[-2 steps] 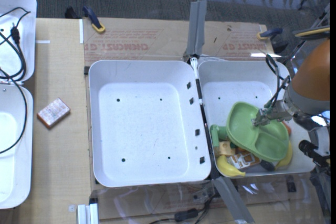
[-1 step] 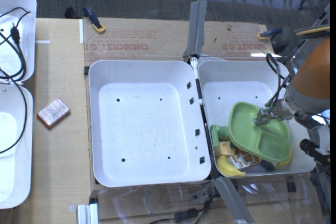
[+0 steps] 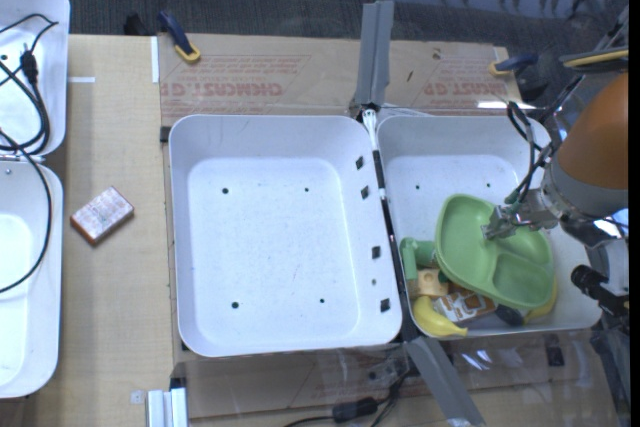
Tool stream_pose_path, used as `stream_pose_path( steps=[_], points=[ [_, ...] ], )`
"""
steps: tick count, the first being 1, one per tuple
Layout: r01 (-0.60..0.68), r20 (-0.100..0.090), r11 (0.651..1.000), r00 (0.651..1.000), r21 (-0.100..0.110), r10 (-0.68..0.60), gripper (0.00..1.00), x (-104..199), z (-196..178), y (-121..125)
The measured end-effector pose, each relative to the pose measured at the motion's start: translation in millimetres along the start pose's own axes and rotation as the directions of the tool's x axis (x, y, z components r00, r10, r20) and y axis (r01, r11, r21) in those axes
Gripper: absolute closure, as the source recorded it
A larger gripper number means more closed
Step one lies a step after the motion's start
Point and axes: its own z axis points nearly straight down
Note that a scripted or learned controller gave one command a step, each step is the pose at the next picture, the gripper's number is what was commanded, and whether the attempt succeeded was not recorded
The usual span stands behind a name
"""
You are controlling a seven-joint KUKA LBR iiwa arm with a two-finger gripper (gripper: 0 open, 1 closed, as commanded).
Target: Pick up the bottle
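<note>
Two white bins side by side on the bench; left bin (image 3: 270, 235) has nothing but a few dark specks on its floor. Right bin (image 3: 450, 170) holds a clutter at its near end: a green divided plate (image 3: 495, 260) tilted over other items, a yellow banana (image 3: 437, 317) at the near edge, a small green object (image 3: 415, 253) against the divider wall, and some orange-brown packaging (image 3: 465, 300) poking out under the plate. Arm comes in from the right, gripper (image 3: 505, 223) down at the plate's upper part, apparently touching or just above it. Cannot tell whether the hand is spread or closed. Bottle: cannot pick it out with confidence; possibly among the items under the plate. A small patterned box (image 3: 101, 215) lies on the bench left of the bins.
</note>
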Motion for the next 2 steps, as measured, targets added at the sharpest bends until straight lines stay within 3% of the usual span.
stream_pose_path(
  steps=[1,2],
  points=[
    [-0.176,0.003,0.984,0.984,-0.016,0.176,0.0,-3,19,-16],
    [-0.177,0.021,0.984,0.984,-0.022,0.178,0.0,11,21,-24]
  ],
)
